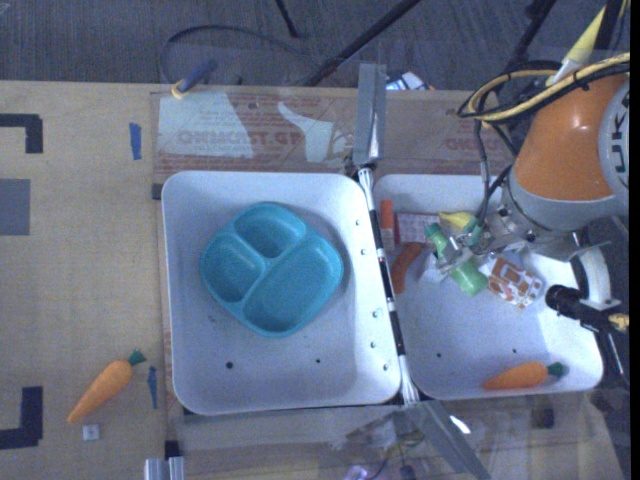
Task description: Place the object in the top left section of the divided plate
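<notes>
The blue divided plate (270, 268) lies turned at an angle in the left bin (190, 368), with two small sections toward the back and left and one large section at the front right. All three sections look bare. My gripper (461, 252) is low in the right bin (440, 348), in a cluster of toy food: a green piece (467, 276) right under it, another green bit (438, 238) and a yellow piece (456, 220) behind it. Whether anything is held is hidden by the clutter.
Also in the right bin lie a red piece (405, 263) by the divider, an orange-and-white patterned piece (512, 281) and an orange carrot (520, 375) at the front. A second carrot (100, 388) rests on the bench at front left. Cables hang near the arm.
</notes>
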Motion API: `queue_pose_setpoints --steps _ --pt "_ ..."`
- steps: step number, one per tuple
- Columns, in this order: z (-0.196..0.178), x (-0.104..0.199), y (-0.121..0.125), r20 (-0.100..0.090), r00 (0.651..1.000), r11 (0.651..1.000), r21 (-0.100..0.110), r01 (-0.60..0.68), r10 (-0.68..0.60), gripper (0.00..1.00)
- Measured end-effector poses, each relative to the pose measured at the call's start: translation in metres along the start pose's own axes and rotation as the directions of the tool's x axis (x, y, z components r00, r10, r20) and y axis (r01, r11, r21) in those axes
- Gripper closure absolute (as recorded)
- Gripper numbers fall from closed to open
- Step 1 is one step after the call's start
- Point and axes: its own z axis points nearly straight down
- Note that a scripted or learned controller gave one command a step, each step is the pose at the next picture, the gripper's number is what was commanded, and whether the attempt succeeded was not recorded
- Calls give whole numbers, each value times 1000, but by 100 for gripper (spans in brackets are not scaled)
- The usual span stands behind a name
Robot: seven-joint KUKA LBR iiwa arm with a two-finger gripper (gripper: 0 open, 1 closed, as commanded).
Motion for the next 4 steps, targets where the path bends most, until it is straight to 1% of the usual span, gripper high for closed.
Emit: queue_pose_setpoints --steps 1,2,3,4 --pt "-13 51 55 0 997 997 0 82 -82 100" --pt "21 124 14 -3 983 983 3 184 -184 100" --pt "-25 187 -7 -1 959 959 0 283 -283 100" --pt "-8 218 47 -1 934 934 -1 357 -357 100"
